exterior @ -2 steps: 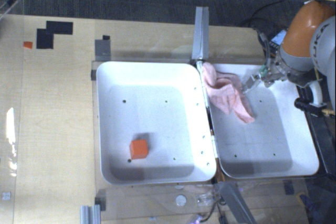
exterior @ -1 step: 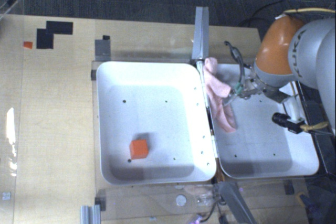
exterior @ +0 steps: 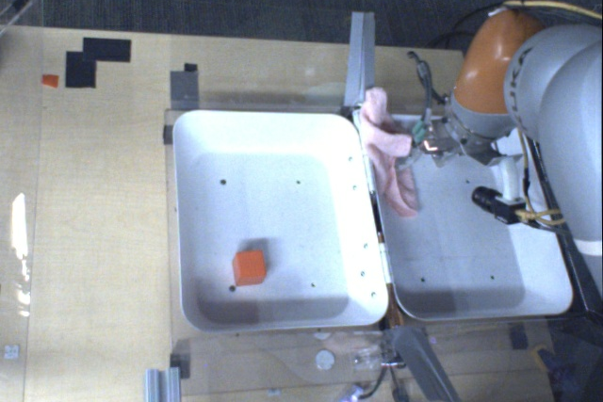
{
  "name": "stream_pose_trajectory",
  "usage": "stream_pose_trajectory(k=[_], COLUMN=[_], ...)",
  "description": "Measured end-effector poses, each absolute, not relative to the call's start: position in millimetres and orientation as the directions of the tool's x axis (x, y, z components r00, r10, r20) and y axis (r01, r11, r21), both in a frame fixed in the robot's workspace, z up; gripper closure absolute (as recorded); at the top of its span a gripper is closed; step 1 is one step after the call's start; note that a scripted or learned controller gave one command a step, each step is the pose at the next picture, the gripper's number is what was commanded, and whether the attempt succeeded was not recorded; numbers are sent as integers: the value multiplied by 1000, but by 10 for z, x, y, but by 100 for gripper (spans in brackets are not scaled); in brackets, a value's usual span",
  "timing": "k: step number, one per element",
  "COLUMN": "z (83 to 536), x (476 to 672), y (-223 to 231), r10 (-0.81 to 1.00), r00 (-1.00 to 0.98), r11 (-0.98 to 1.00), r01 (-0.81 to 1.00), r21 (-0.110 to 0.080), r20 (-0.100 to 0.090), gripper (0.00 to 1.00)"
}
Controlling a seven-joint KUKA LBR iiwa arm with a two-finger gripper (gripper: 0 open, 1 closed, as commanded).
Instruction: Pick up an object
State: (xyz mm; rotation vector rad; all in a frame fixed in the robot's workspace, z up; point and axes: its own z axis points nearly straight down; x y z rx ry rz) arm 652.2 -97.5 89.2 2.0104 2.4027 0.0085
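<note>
A pink cloth (exterior: 389, 157) drapes over the divide between the two bins, its upper end bunched at the far rim and its lower end hanging into the right bin (exterior: 490, 282). The gripper (exterior: 426, 142) sits just beside the cloth's right edge; whether its jaws are spread or pressed together cannot be told, nor whether they pinch the fabric. An orange block (exterior: 250, 267) lies well apart in the left bin (exterior: 283, 146), near its front. On the table (exterior: 85, 231), far left, are black shapes (exterior: 94, 59) and a small orange square (exterior: 50, 81). No writing is readable.
</note>
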Motion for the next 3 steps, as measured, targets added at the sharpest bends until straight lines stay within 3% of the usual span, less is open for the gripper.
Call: stream_pose_trajectory(k=[1, 2, 3], z=[876, 876, 900], x=[6688, 6687, 6207], y=[-1741, -1747, -1270], r10=[943, 943, 900], r00=[-333, -333, -436], r11=[333, 333, 436], r01=[943, 943, 900], r21=[-4, -4, 11], r20=[10, 9, -6], gripper=[0, 0, 0])
